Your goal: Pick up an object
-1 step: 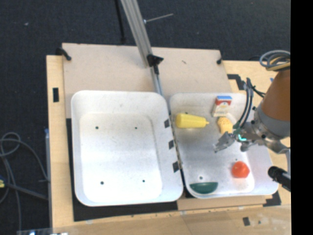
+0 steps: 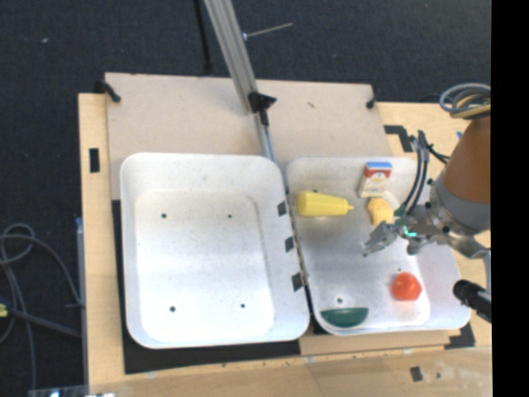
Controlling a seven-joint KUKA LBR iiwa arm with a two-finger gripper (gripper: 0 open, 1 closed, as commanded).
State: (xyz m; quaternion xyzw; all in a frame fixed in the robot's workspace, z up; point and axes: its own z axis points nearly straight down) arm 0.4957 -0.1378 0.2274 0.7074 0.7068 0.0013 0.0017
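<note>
In the right bin (image 2: 331, 259) lie a yellow bottle-shaped object (image 2: 322, 204), a small white carton with a red and blue top (image 2: 375, 178), a yellow corn-like piece (image 2: 379, 212), a red ball (image 2: 405, 286) and a dark green bowl-like piece (image 2: 345, 315) at the front rim. My gripper (image 2: 382, 238) hangs over the middle of the right bin, just below the corn-like piece and above-left of the red ball. Its fingers look parted with nothing between them.
The left bin (image 2: 149, 180) sits beside the right one. A slanted metal rail (image 2: 234, 48) runs from the top of the view down to the gap between the bins. The orange band of the arm (image 2: 475, 160) fills the right side.
</note>
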